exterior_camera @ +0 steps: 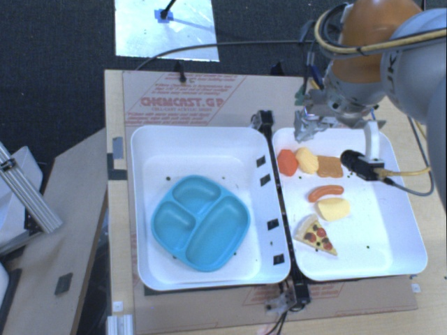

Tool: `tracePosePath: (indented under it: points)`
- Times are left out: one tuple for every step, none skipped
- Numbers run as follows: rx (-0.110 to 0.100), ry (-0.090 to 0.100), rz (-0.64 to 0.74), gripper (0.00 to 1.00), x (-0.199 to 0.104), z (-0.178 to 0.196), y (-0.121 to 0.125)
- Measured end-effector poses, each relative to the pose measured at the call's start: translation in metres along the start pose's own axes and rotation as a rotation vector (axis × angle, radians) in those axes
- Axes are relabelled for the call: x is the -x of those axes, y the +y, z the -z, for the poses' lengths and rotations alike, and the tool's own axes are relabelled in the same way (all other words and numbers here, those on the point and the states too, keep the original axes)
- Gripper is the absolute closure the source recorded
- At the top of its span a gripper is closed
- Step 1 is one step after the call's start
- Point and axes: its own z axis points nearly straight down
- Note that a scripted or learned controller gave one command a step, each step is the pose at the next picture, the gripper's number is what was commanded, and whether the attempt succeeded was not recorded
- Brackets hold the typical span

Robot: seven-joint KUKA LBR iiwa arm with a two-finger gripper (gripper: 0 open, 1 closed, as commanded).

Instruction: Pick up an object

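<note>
A dark carpeted floor (56, 61) is seen around a light wooden bench (73, 208), on which a brown cardboard sheet with red print (183, 98) is laid. A shiny silver square panel (164, 19) lies on the floor beyond the bench. Two shallow white plastic bins are set side by side on the cardboard. The left bin (150, 149) holds a blue compartmented plastic tray (201, 222). Over the far edge of the right bin (405, 246) the grey arm with its orange band (374, 19) is held, and the two-finger gripper (307, 130) is poised just above the toy food; whether its jaws are spread or closed cannot be told. In the right bin, from larger to smaller, are recorded: a pizza slice (316, 234), a brown toast piece (329, 166), a yellow wedge (334, 209), a red sausage (326, 192), a yellow lump (306, 160) and an orange-red piece (287, 162). All lie on the bin floor, none lifted.
</note>
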Motion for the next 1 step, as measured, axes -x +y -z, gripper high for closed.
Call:
tracePosePath:
  points:
    - [-0.002, 0.000, 0.000, 1.00, -0.0558, 0.0012, -0.0099]
